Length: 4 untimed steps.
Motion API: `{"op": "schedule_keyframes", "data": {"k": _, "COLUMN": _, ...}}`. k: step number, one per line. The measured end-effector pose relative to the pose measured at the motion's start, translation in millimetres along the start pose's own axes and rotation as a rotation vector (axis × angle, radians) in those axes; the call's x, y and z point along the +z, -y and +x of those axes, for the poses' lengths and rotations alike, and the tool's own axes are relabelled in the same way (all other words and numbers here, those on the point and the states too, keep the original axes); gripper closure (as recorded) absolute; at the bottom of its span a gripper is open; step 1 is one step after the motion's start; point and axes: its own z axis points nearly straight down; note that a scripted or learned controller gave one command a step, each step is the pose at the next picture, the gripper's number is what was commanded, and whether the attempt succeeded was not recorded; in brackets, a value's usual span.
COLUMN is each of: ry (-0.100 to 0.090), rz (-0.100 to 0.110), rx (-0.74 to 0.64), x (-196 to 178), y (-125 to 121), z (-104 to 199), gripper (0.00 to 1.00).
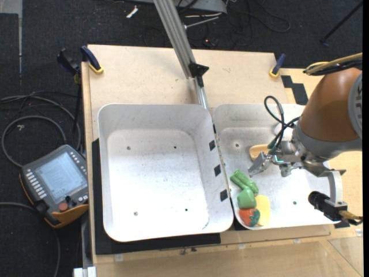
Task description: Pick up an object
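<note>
Toys (pixel 249 198) below-left of end effector (pixel 260 165)

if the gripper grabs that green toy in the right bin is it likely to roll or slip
The green toy looks long and lumpy, so it probably won't roll far. It seems small and plastic, likely light. It lies against other toys near the bin's corner, so a push could jam it there or shift the pile.

Small toy pile (pixel 249 199) in right bin (pixel 300 212), front-left corner by divider: green pieces (pixel 244 183) uppermost, yellow piece (pixel 263 203) beside, red-orange piece (pixel 250 216) at front. Tan object (pixel 258 150) apart, further back, mid-bin.
</note>
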Motion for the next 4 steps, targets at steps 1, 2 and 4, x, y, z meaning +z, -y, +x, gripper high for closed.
{"op": "schedule_keyframes", "data": {"k": 1, "ry": 0.000, "rz": -0.004, "rx": 0.002, "x": -1.8, "y": -0.9, "z": 0.0, "gripper": 0.00}}
{"op": "schedule_keyframes", "data": {"k": 2, "ry": 0.000, "rz": 0.001, "rx": 0.003, "x": 42.7, "y": 4.4, "z": 2.2, "gripper": 0.00}}
{"op": "schedule_keyframes", "data": {"k": 4, "ry": 0.000, "rz": -0.005, "rx": 0.003, "x": 83.4, "y": 3.6, "z": 2.8, "gripper": 1.00}}
